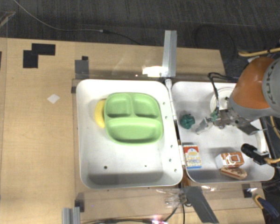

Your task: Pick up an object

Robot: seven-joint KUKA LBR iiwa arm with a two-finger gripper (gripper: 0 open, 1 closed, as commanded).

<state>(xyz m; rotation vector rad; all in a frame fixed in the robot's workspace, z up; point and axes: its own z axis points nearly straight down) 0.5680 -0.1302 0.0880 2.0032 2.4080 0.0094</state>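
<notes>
Over the right bin (196,88) the end effector (206,124) hangs low, and from this angle I can't tell how wide it is set; nothing shows in its grip. Candidates sit close: a small teal object (187,121) just to its side, a red-and-white carton (192,156) against the divider, and a brown-and-white packet (232,159) lying on another brown item (233,172) near the front wall. Risk here, I'd say: it closes beside the teal piece and merely nudges it toward the divider. Next door, a green divided tray (132,116) covers most of a yellow thing (99,113) in the left bin (121,171), well clear of the action.
</notes>
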